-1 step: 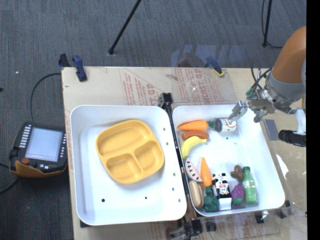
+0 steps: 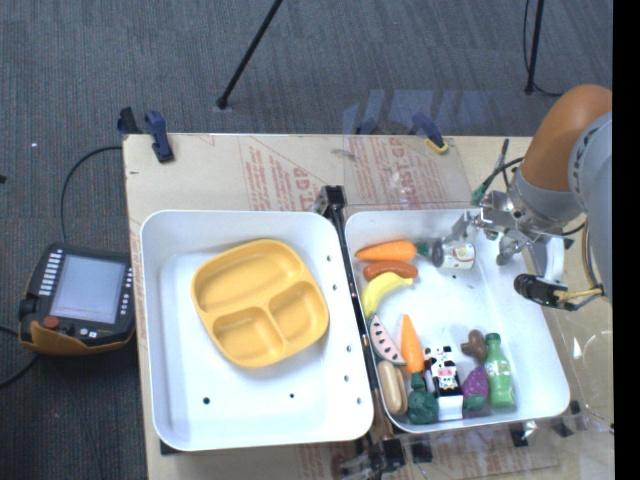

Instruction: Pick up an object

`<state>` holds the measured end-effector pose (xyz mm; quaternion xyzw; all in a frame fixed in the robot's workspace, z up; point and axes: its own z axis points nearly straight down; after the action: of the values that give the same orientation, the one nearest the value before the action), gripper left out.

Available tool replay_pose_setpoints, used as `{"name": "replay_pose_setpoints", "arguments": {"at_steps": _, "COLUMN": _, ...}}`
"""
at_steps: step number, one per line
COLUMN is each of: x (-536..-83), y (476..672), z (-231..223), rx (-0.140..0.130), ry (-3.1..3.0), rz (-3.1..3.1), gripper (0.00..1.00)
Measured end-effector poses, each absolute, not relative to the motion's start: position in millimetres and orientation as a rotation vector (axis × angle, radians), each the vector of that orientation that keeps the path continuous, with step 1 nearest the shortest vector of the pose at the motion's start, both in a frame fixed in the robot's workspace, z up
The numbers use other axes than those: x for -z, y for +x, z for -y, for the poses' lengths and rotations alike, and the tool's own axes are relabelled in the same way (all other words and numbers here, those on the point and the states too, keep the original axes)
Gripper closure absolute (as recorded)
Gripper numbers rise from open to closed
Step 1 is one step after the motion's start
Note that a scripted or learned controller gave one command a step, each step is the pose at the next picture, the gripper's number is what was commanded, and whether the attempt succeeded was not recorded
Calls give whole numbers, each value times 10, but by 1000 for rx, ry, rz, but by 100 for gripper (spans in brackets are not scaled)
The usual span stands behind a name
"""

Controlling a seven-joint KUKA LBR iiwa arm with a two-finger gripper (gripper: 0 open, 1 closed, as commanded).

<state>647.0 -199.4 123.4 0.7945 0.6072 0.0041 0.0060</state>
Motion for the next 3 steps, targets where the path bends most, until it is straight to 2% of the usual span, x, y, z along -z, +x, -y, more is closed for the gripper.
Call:
{"name": "replay_pose_setpoints", "arguments": {"at_steps": 1, "x": -1125, "y": 6467, "z": 1976, "rx": -65, "ry": 2614, "rz": -1697, "gripper": 0}}
{"name": "replay_pose_setpoints", "arguments": {"at_steps": 2, "x": -1106, "y": 6481, "z": 1967, "rx": -65, "ry": 2850, "rz": -1278, "gripper": 0}}
{"name": "replay_pose_setpoints", "arguments": {"at_steps": 3, "x": -894, "y": 6197, "z": 1422, "rx": -3, "ry": 3023, "rz": -857, "gripper": 0}}
